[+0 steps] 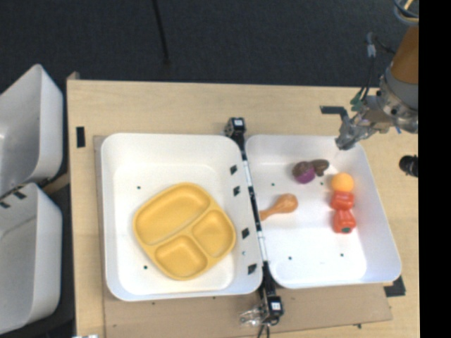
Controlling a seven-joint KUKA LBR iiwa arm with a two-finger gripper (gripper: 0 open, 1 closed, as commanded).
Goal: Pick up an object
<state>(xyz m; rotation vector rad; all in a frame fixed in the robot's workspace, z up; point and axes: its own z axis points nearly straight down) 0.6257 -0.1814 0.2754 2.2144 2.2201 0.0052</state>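
Gripper (pixel 347 141) is hung over the right bin's (pixel 317 270) far corner; finger state can't be told. Purple toy (pixel 309 170) could easily be missed or nudged.

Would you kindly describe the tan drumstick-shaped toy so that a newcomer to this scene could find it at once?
Start at the right-hand white bin, the one without the yellow divided plate. Look near its left wall, close to the seam between the two bins: the tan drumstick toy lies there by itself. Unlike the purple piece and the orange-and-red toy further right, it is pale tan with a thin handle.
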